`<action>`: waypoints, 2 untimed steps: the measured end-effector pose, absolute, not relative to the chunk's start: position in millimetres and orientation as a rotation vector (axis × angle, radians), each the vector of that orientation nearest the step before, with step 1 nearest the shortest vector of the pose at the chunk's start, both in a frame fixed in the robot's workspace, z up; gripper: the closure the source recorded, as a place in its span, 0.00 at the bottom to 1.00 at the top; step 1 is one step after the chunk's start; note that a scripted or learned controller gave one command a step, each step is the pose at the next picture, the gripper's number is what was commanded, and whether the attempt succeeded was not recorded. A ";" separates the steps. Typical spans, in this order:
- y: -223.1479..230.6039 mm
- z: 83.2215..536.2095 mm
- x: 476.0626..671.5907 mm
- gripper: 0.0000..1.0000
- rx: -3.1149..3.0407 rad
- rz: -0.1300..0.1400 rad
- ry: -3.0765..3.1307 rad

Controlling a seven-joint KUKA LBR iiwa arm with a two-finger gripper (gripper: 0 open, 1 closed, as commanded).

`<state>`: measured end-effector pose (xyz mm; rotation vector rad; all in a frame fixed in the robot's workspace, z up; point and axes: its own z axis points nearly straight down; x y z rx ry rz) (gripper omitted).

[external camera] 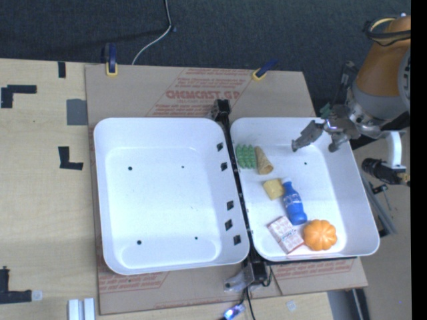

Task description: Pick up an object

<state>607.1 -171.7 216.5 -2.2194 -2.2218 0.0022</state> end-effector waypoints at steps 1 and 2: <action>-148.4 155.6 546.6 0.00 -2.214 0.009 -2.214; -105.2 80.6 522.0 0.00 -2.217 0.004 -2.223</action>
